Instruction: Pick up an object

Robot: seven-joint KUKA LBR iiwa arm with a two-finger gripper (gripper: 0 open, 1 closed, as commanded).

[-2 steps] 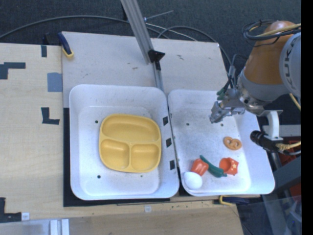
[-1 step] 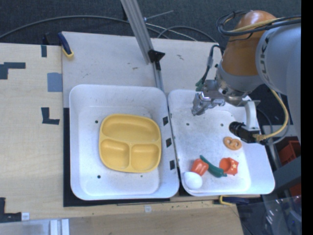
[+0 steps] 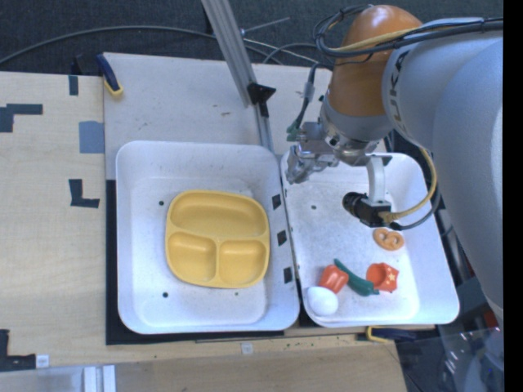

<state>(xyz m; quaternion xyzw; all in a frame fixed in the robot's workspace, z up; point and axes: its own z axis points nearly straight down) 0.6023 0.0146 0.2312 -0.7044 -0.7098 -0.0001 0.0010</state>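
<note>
Right bin (image 3: 409, 305) holds toys beneath the pincer (image 3: 301, 168), whose grip state I cannot tell.

Partly readable only: dark vertical lettering on the grey arm (image 3: 445, 80) just right of its orange band (image 3: 369, 64), apparently the maker's name, cropped and too slanted to spell out surely.

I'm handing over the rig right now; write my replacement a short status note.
Gripper: over the right bin's top-left corner, nothing seen between its fingers.
Right bin, near front edge: white egg, red pepper, green piece, red star block; pretzel farther back.
Left bin: yellow divided plate.
Done: nothing picked.
Left: descend on one object, grasp, lift.
</note>
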